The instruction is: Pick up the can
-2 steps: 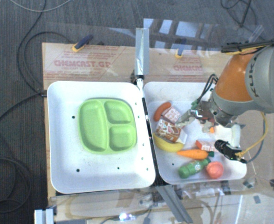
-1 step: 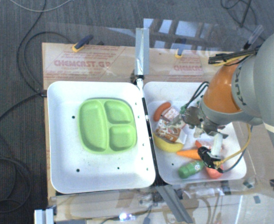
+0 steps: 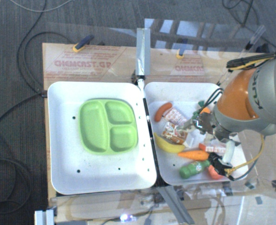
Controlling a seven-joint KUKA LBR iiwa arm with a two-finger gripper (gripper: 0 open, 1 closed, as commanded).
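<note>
Nearest the lens, my arm (image 3: 243, 102) looms over the right bin (image 3: 185, 86). From the left: a glossy moulded green plate (image 3: 109, 125), a smooth banana (image 3: 168, 145), a tapered carrot (image 3: 194, 155), then what seems the can (image 3: 215, 149), red-labelled, half-hidden under my gripper (image 3: 204, 123). Whether my jaws stand wide or narrow, I cannot tell. I should straddle its hard rounded sides squarely.

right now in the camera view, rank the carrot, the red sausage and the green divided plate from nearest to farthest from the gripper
Gripper, right bin.
1. carrot, just below it, same bin.
2. red sausage, same bin's upper left.
3. green divided plate, in the left bin.
</note>
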